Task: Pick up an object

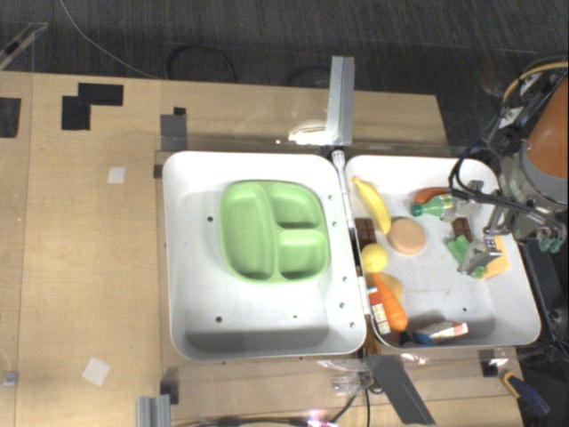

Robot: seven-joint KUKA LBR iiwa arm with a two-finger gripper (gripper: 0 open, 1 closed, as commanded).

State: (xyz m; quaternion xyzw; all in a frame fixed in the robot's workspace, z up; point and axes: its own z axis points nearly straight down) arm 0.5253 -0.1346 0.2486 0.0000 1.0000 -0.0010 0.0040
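The right bin holds several toy foods: a banana, a lemon, a carrot, a tan round disc, a green bottle and a white tube. My gripper hangs low over the bin's right side. It is right above a small green piece and a yellow wedge. I see nothing held in it.
In the left bin lies a green divided plate. A chocolate bar lies by the wall between the bins, and a small brown block sits just left of the gripper. Black cables loop above the wrist.
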